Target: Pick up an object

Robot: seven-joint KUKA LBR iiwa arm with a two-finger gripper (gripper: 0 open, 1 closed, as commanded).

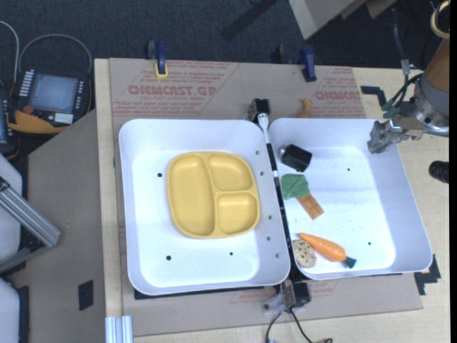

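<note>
Here I see the carrot [323,247] and cookie [303,253] nearest in the right bin [400,191], then a green piece [294,186] and black block [295,157]; the gripper [380,138] hovers at the far rim, its opening unreadable.

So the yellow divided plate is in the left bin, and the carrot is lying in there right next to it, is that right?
Not quite. The yellow divided plate is in the left bin, but the carrot lies in the right bin, near its front edge beside a cookie. The camera view shows this.
</note>
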